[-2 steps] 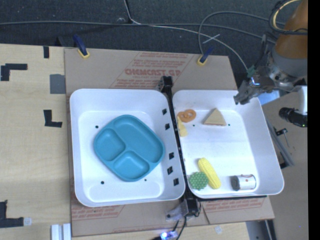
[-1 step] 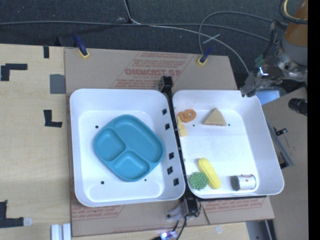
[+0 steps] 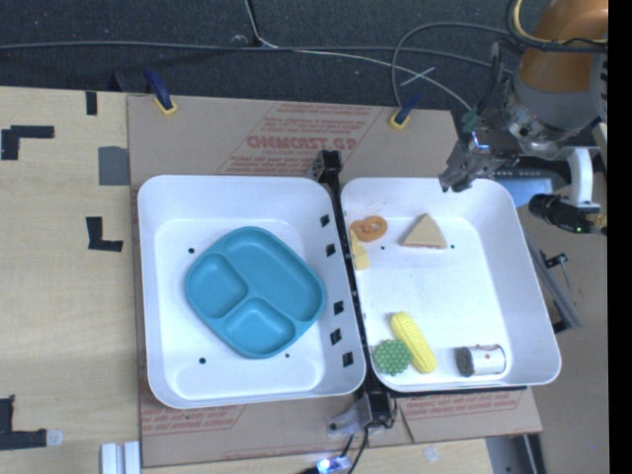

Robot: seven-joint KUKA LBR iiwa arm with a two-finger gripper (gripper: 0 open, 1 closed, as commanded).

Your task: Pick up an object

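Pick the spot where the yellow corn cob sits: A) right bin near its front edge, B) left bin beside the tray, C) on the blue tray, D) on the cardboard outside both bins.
A: the corn cob lies in the right bin near its front edge, beside a green round item.

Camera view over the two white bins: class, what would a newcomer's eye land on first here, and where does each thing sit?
The blue divided tray stands out first, lying in the left bin. Next come the small bright items in the right bin: a yellow corn cob beside a green ball near the front edge, and a tan wedge near the back. The gripper hangs over that bin's back right corner.
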